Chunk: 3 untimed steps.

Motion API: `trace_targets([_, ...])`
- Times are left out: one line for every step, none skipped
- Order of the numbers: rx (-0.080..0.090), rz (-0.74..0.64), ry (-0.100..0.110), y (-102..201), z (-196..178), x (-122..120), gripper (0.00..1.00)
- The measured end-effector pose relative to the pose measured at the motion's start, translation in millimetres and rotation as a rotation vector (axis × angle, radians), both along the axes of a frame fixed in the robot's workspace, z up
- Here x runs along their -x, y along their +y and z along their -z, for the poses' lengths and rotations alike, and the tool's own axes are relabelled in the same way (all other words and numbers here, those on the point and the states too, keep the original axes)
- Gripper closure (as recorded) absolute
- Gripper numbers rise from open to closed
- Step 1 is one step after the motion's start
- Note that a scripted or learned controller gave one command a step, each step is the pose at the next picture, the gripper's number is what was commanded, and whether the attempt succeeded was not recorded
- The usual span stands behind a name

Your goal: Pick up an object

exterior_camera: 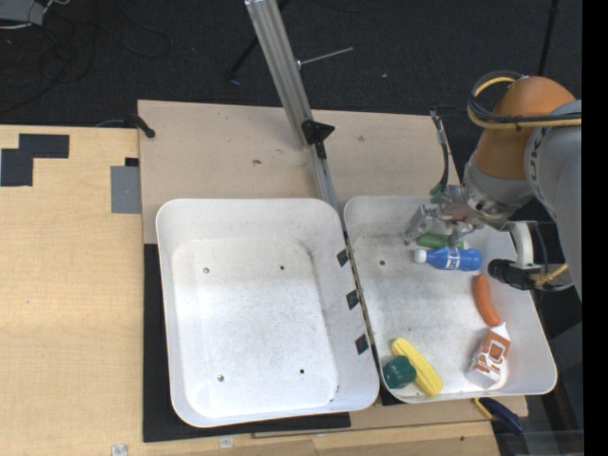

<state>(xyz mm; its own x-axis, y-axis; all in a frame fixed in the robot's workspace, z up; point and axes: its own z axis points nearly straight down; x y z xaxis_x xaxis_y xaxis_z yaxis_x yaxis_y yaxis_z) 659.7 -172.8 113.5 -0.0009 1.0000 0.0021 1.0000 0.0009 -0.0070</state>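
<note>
Hand (439, 218) above one blue bottle (453, 258) (grip state unclear), one sausage (486, 300), one corn cob (417, 366), one carton (488, 356)

blue bottle (453, 258) | white cap left | lying flat | right bin, upper area; beside green item (433, 241)

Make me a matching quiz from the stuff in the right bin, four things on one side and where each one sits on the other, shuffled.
Things:
1. blue bottle
2. orange sausage
3. yellow corn
4. orange and white carton

Places:
A. near front rim, beside a green block
B. front right corner
C. just under the gripper
D. right side, between bottle and carton

Pairs: 1-C, 2-D, 3-A, 4-B
</note>
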Motion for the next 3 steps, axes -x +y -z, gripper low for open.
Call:
trace_targets([0.002,0.001,-0.005,-1,-14,-1,1.00])
trace_targets([0.004,0.000,-0.013,-2,-78,-6,1.00])
trace_targets([0.003,0.003,-0.011,-6,-123,-2,1.00])
